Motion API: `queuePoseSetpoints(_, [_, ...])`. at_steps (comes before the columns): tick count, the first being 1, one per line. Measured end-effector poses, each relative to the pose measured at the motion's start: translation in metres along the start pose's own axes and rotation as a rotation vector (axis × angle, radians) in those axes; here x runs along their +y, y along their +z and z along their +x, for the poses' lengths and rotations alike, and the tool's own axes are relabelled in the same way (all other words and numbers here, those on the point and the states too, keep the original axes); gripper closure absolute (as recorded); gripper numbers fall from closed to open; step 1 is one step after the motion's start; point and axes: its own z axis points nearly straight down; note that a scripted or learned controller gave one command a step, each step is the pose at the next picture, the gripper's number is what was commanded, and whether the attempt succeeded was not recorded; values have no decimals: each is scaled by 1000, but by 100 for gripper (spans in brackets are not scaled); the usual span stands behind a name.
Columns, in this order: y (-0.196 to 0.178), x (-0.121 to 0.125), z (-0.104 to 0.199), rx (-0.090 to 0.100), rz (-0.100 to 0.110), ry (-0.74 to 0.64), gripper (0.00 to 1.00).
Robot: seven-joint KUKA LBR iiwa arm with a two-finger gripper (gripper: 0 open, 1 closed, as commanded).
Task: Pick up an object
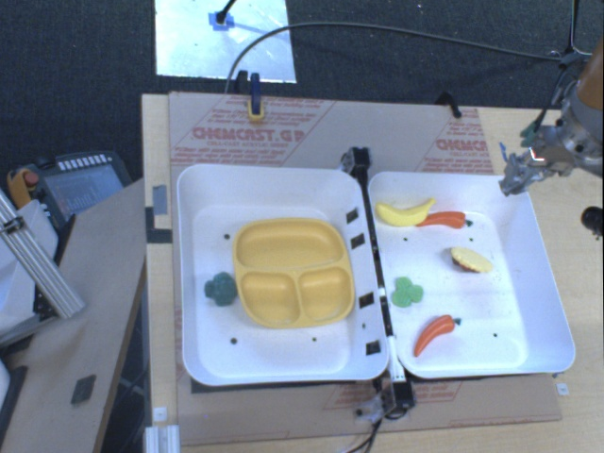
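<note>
You'll want to drop straight onto the yellow plastic banana (404, 213) at the right white bin's (543, 281) far-left corner, touching the orange plastic carrot (444, 220). The two-finger gripper (517, 173) hovers above that bin's far-right corner, carrying nothing; can't tell its spread.

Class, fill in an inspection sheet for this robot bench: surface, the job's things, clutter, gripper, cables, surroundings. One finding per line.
Surface: two shallow white bins side by side on a cardboard sheet.
Job's things: right bin holds a yellow toy banana, two orange toy carrots, a cut potato-like piece and a green broccoli floret.
Clutter: left bin holds a yellow three-compartment tray with a darker green broccoli beside it.
Gripper: two-finger gripper above the right bin's far right corner, holding nothing.
Cables: black cable across the dark floor.
Surroundings: handheld control pendant at left.
</note>
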Motion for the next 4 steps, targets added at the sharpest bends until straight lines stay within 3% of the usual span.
queuePoseSetpoints(1, [-21, 1, 0, 1, 2, -1, 100])
queuePoseSetpoints(3, [15, -29, 94, 4, 8, -4, 100])
queuePoseSetpoints(4, [10, -41, 142, 4, 7, -5, 100])
